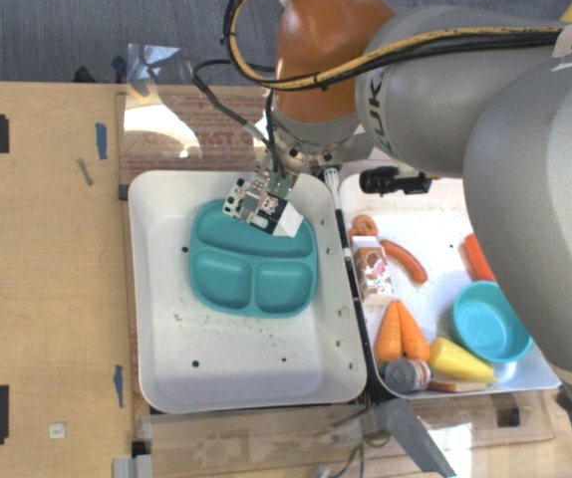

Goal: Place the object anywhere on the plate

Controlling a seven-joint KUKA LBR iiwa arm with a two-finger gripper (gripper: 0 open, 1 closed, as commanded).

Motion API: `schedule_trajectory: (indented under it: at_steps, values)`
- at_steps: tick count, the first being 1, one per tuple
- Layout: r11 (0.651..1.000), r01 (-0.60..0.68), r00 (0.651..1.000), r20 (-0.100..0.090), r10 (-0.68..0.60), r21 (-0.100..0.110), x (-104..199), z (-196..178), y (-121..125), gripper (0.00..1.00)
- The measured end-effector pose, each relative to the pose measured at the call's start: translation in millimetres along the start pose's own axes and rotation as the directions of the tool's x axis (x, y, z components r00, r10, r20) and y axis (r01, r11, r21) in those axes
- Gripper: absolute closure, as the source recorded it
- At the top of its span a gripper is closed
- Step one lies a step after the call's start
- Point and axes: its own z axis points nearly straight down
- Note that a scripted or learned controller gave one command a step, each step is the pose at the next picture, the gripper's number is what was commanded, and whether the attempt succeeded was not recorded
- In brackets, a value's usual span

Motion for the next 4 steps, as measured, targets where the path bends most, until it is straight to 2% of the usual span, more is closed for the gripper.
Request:
schedule_trajectory:
  at_steps: [1, 2, 3, 4]
  values:
    - [1.0, -0.026, 1.0, -0.002, 0.026, 0.004, -22.0, -13.1, -54.9, 1.0]
    - [1.0, -0.013, 1.0, 0.002, 0.013, -0.002, -15.3, -50.1, -32.0, 1.0]
    - [0.998, 0.065, 0.998, -0.006, -0.065, 0.005, 30.0, -4.4, -46.2, 1.0]
    - [0.978, 0.209, 0.978, -0.001, -0.209, 0.001, -9.8, 16.0, -28.6, 1.0]
